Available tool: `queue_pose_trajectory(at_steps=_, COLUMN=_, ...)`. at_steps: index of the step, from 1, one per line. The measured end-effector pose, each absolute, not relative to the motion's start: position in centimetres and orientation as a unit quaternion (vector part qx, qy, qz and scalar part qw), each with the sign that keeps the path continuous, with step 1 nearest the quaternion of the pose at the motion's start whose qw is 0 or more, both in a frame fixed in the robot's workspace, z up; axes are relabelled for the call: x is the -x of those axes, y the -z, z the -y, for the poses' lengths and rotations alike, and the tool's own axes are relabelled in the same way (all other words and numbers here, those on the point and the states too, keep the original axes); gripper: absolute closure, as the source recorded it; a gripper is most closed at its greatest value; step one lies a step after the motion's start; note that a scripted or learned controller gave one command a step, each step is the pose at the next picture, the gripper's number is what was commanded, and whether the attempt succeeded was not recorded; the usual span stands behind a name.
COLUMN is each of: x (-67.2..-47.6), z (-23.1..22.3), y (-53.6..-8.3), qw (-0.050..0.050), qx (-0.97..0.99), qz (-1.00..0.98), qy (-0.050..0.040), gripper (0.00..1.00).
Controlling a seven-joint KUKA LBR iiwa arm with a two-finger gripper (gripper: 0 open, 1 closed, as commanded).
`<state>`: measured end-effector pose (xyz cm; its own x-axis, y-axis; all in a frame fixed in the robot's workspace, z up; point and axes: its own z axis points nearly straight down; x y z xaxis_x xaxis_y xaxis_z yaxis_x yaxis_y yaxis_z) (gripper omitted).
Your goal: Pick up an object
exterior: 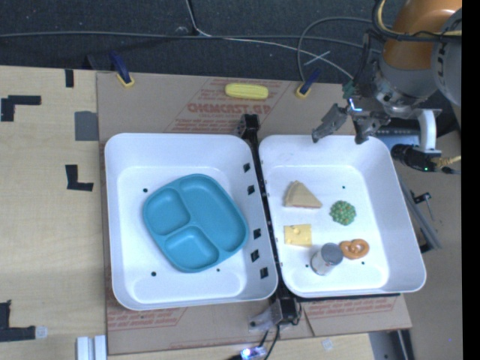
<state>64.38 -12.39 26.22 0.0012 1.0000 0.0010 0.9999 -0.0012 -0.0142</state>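
Arm poised over the far edge of the right bin (401,223), fingers spread and holding nothing.

The gripper (343,128) hangs above that bin's far rim. Inside the bin lie a tan wedge (301,195), a green broccoli piece (343,213), a yellow cheese square (298,235), a grey can (326,259) and an orange pretzel (354,248) just beside the can.

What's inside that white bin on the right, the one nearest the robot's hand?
The right bin holds a tan wedge, a green broccoli-like piece, a yellow cheese-like square, an orange pretzel and a grey can. What lies under them is covered.
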Motion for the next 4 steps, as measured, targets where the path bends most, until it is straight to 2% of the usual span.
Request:
queue_pose_trajectory(at_steps=1, x=-64.6, z=12.4, y=-27.0, qw=0.0, qx=0.707, qz=0.708, qy=-0.0008, gripper=0.0)
queue_pose_trajectory(at_steps=3, x=-64.3, z=12.0, y=-18.3, qw=0.002, qx=0.707, qz=0.708, qy=-0.0023, gripper=0.0)
queue_pose_trajectory(at_steps=4, x=-63.3, z=12.4, y=-13.2, qw=0.002, qx=0.707, qz=0.707, qy=-0.0024, gripper=0.0)
